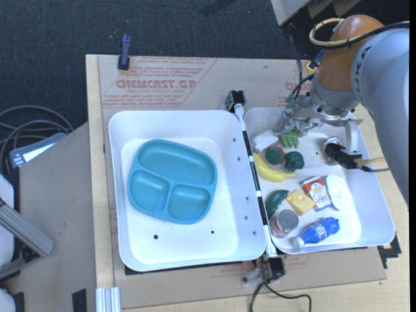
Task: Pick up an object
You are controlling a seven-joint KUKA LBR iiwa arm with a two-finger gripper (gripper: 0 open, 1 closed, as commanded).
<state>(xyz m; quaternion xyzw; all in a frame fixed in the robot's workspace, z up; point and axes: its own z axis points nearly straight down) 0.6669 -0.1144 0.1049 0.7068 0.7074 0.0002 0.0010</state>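
Gripper (290, 123) hangs over the broccoli (288, 138) at the right bin's (380, 203) far edge; crowding neighbours could spoil a grasp.

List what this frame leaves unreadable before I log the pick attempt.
- Tool, camera view: its tip sits over the leafy green toy vegetable at the back of the right white bin; too small and cluttered to judge any grasp.
- Grey arm: cut off by the right edge.
- Small carton with red label: print too small to read.
- Dark green item: partly hidden by the yellow block.
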